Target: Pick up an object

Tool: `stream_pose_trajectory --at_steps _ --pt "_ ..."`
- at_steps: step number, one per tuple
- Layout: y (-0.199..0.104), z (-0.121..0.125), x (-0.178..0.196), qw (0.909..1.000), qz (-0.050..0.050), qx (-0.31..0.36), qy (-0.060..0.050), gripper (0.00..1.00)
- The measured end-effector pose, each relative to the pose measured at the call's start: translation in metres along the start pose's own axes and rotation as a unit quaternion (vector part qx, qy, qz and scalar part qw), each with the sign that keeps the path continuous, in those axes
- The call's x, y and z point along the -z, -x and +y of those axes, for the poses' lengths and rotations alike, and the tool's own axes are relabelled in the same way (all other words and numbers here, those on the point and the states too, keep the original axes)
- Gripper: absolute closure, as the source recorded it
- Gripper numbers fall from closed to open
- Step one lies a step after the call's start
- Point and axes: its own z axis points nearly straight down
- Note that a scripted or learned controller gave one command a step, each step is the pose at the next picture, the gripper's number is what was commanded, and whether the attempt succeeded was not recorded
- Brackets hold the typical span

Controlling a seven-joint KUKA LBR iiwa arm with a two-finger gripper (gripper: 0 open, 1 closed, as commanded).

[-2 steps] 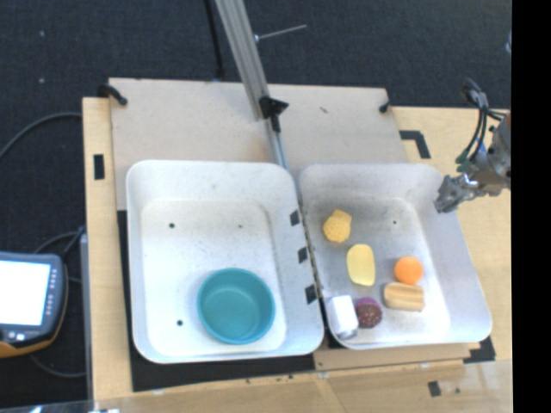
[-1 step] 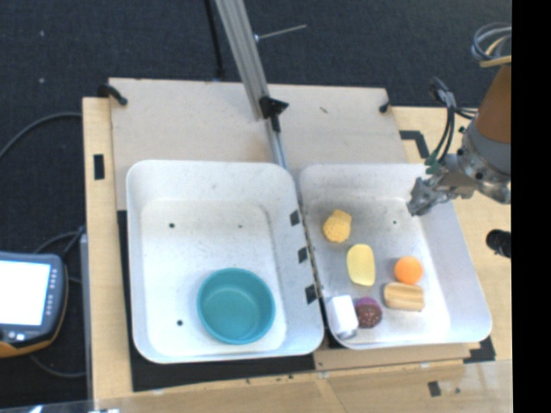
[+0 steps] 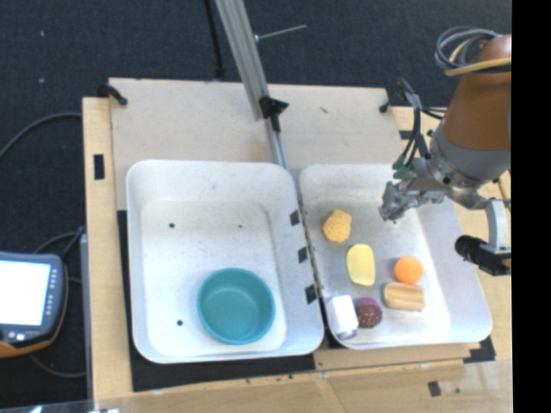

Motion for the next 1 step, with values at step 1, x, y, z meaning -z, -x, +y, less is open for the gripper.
stream_pose_trajectory --at_steps 1 --pt "-0.0496 -0.0154 0.0044 1.0 0.0 0.0 0.0 1.0"
